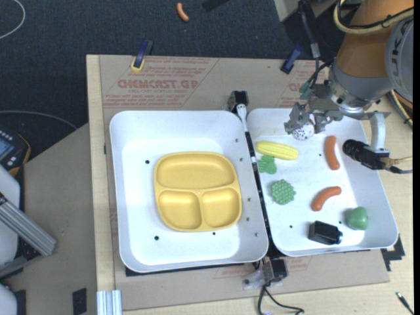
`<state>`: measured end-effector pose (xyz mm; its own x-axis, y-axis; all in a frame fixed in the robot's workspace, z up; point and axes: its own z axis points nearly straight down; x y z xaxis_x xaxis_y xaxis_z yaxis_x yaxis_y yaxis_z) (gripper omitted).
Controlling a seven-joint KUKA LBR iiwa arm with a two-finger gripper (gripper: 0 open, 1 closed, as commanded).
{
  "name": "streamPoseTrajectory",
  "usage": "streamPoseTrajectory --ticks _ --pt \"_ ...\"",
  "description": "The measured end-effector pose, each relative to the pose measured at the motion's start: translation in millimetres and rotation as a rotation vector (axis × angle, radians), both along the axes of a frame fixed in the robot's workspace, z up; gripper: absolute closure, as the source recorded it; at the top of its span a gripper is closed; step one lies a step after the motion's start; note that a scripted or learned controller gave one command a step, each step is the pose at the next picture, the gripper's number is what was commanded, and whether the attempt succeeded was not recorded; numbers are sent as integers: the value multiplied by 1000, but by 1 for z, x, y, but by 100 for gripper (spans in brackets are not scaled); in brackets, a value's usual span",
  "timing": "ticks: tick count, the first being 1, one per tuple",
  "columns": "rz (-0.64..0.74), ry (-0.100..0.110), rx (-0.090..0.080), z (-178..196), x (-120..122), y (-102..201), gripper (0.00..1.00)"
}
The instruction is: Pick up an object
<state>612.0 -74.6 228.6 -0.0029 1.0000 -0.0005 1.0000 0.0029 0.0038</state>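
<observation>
My gripper (pixel 306 123) hangs over the far left part of the right bin (pixel 374 205). A small white speckled ball (pixel 302 132) sits right at its tip, and I cannot tell whether it is gripped or lying on the bin floor. Just in front of it is a yellow corn cob (pixel 277 151) with a small green piece (pixel 266 165) beside it. Further forward are a green knobbly ball (pixel 283 191), two orange sausages (pixel 332 153) (pixel 326 197), a green pepper-like toy (pixel 357 218) and a black block (pixel 325 233).
The left bin (pixel 128 176) holds a yellow divided plate (pixel 197 190). A black ridge (pixel 252 169) separates the two bins. A black cable fitting (pixel 364 153) lies over the right bin's far right edge. The arm's orange band (pixel 377 28) rises at the upper right.
</observation>
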Motion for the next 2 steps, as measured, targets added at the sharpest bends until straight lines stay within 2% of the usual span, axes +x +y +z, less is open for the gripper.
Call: streamPoseTrajectory --ticks 2 --pt "-2 1 -1 4 13 3 100"
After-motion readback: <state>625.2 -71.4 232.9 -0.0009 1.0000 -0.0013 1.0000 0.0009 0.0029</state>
